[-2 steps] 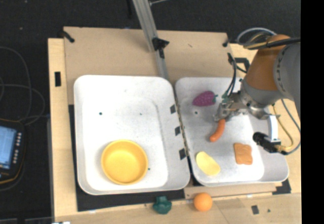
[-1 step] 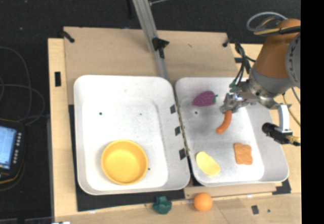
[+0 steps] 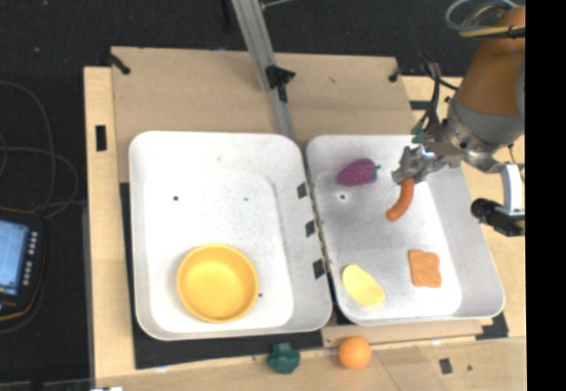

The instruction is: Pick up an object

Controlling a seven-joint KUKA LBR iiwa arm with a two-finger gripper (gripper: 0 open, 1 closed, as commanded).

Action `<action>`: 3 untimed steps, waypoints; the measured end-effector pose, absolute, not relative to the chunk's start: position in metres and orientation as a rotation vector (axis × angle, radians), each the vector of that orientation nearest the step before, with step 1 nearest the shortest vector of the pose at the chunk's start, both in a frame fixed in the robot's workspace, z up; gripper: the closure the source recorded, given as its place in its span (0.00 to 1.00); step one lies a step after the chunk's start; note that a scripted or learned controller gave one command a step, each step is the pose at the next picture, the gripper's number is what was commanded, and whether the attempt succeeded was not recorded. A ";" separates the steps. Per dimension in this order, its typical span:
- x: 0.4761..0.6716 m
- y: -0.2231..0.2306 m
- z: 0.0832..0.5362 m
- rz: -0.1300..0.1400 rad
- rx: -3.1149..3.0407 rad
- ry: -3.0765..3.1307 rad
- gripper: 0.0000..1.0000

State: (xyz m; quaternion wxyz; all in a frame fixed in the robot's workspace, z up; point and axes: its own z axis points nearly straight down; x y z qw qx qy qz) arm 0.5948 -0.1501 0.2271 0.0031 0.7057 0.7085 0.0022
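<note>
My gripper [image 3: 409, 173] hangs over the back of the right bin [image 3: 469, 292]. Its fingers are shut on the upper end of an orange sausage-shaped piece [image 3: 400, 203], which dangles below them, tilted down and to the left. A purple berry-like fruit [image 3: 357, 172] lies to the gripper's left in the same bin. Nearer the front lie a yellow lemon-like piece [image 3: 363, 285] and an orange square biscuit [image 3: 424, 268].
The left bin [image 3: 159, 159] holds a yellow bowl [image 3: 217, 282] at its front. An orange ball [image 3: 354, 352] and a green toy [image 3: 284, 358] sit on the bench in front of the bins. A metal pole [image 3: 256, 35] rises behind the divide.
</note>
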 end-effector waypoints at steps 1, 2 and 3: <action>0.589 -0.146 0.284 0.005 2.212 2.222 1.00; 0.594 -0.101 0.272 0.001 2.215 2.227 1.00; 0.600 -0.058 0.270 0.000 2.216 2.228 1.00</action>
